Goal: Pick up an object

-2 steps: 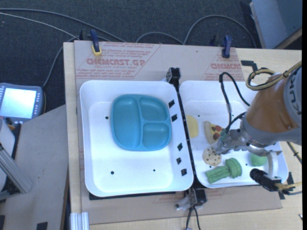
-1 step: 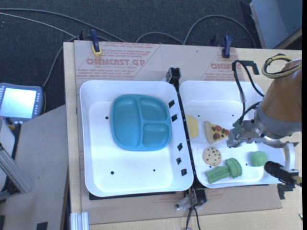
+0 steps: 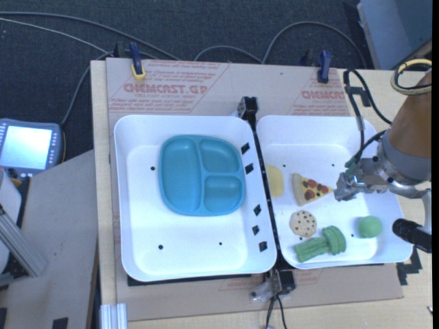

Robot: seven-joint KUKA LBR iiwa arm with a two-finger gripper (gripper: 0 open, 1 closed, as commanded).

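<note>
On the brown protective sheet (image 3: 206,81) covering the bench, you can read red print "CHEMCAST GP" near the far left corner. A partial repeat, "CHEMCAS", stands near the far right corner; smaller lines are illegible.

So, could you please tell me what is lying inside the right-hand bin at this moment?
Inside the right bin: a yellow piece, a pizza slice, a cookie, a green toy and a green ball. The gripper covers some floor.

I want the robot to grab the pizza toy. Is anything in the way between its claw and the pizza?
Nothing visible blocks it. The end effector sits just right of the pizza slice in the right bin, with bare white floor between them. The cookie lies below, out of the way.
</note>
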